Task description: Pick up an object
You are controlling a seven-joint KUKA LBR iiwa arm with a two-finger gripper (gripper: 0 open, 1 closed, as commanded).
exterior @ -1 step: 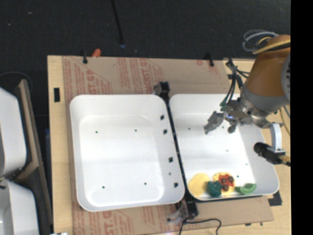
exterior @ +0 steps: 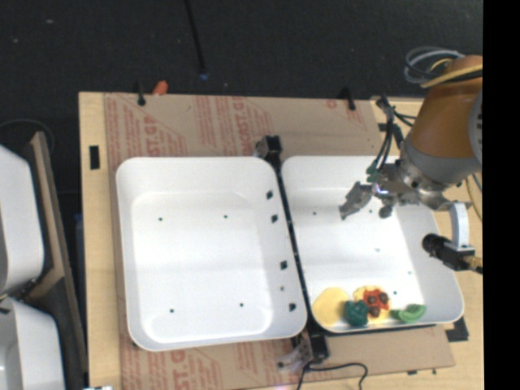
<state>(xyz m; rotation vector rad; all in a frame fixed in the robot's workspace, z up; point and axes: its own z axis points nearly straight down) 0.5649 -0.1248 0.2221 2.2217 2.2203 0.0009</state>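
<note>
The gripper (exterior: 368,207) hangs over the far half of the right bin (exterior: 349,254), its two fingers spread apart with nothing between them and only bare white floor below. The grey arm with its orange band (exterior: 451,108) comes in from the right above the bin's far right corner.

The things to be picked lie well apart from the gripper, bunched along the near wall of the right bin. A pale yellow disc (exterior: 328,304) lies leftmost. Just beside it sits a dark teal lump (exterior: 356,313). A red and orange toy (exterior: 374,298) touches the lump on its far side, and a small green piece (exterior: 411,312) lies at the right end of the row. Nothing stands between the gripper and this cluster.

The left bin (exterior: 134,218) sits edge to edge with the right one, with a row of black clips (exterior: 283,234) down the seam between them. Both bins rest on a cardboard sheet (exterior: 195,124) printed with red lettering along its far and left margins. The print is too small and blurred to read. A black cable (exterior: 192,27) runs across the dark floor beyond the bench, and a small orange object (exterior: 161,88) shows at the sheet's far edge.
</note>
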